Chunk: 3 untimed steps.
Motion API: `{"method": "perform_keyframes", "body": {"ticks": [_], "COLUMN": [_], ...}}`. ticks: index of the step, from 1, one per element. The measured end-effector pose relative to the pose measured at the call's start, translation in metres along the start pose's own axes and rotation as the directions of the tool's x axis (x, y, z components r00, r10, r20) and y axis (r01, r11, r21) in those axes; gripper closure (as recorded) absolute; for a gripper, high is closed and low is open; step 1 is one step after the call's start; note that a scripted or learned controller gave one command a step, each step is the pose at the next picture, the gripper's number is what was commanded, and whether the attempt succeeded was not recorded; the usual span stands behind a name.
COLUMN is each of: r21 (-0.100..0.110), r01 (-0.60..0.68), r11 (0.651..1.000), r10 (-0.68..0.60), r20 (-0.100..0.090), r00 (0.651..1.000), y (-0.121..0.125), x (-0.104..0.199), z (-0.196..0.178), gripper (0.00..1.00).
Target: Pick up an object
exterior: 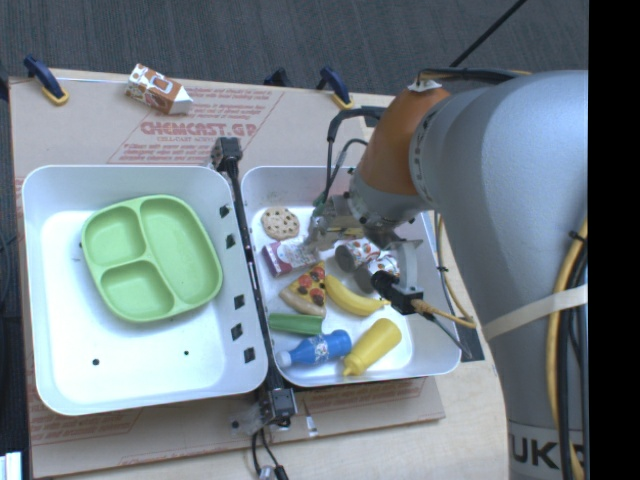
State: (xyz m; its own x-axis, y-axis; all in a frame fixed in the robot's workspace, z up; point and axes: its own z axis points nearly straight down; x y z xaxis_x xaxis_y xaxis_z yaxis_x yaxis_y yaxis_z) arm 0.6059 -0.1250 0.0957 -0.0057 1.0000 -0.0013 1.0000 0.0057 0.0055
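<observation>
The pincer hangs low in the right bin, among the toys; how far it is open cannot be told. Just beside it lie a cookie, pizza slice and banana. The left bin holds a green divided plate. Cardboard behind reads "CHEMCAST".
</observation>
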Motion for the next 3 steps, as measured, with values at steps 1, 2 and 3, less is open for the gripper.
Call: {"method": "perform_keyframes", "body": {"ticks": [1, 2, 3], "r21": [0.0, 0.005, 0.008], "r01": [-0.001, 0.0, 0.002], "r11": [1.0, 1.0, 1.0], "r10": [0.001, 0.0, -0.002], "r20": [0.001, -0.001, -0.002], "r00": [1.0, 1.0, 1.0], "y": [-0.011, -0.011, -0.062], "x": [-0.032, -0.031, 0.054], "z": [-0.137, -0.135, -0.141], "gripper": [1.0, 0.0, 0.0]}}
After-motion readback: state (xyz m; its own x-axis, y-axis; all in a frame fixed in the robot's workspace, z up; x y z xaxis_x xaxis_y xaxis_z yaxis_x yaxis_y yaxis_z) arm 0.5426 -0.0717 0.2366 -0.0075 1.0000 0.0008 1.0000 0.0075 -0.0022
